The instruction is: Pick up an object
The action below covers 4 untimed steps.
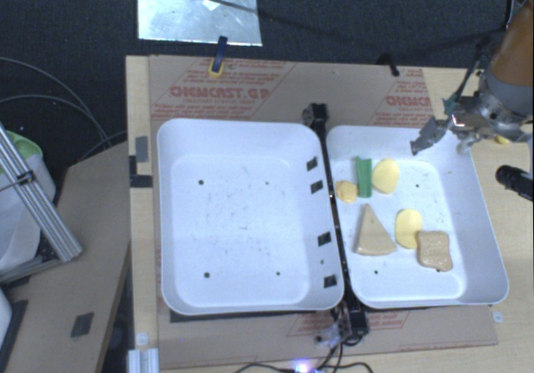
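While the gripper (446,133) hovered with fingers apart at the right bin's (480,196) one o'clock, descending squarely over the green block (364,175) seemed wisest.

Two bins (242,133), six food pieces (374,234)

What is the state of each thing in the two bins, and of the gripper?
gripper: above the right bin's far edge, holding nothing.
green stick: lying flat in the right bin.
small yellow piece: resting beside the green stick.
round yellow piece: lying free, right of the stick.
tan wedge: lying flat.
oval yellow piece: touching the brown biscuit.
left bin: holds no objects.
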### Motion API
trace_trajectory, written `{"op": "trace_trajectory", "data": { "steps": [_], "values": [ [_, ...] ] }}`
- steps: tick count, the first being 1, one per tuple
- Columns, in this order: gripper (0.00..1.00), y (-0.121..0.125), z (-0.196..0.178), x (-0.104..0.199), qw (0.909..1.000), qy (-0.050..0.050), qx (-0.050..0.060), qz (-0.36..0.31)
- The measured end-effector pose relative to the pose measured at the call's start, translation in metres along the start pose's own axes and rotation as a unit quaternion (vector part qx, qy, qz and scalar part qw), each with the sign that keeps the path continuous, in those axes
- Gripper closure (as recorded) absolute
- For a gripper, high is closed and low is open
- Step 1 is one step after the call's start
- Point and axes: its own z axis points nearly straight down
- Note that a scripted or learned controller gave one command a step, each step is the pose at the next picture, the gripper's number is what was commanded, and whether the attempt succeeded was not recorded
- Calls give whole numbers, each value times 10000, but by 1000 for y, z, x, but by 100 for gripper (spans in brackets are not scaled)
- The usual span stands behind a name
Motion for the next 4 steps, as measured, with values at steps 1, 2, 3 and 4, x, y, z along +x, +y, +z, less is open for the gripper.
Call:
{"op": "trace_trajectory", "data": {
  "steps": [1, 2, 3, 4],
  "values": [
    [0, -32, 130, -37, 10000, 9, 56, 28],
    [0, -139, 148, -27, 10000, 24, 52, 32],
    [100, -133, 136, -27, 10000, -2, -14, 7],
    [100, -96, 115, 7, 10000, -1, -15, -27]
  ]
}}
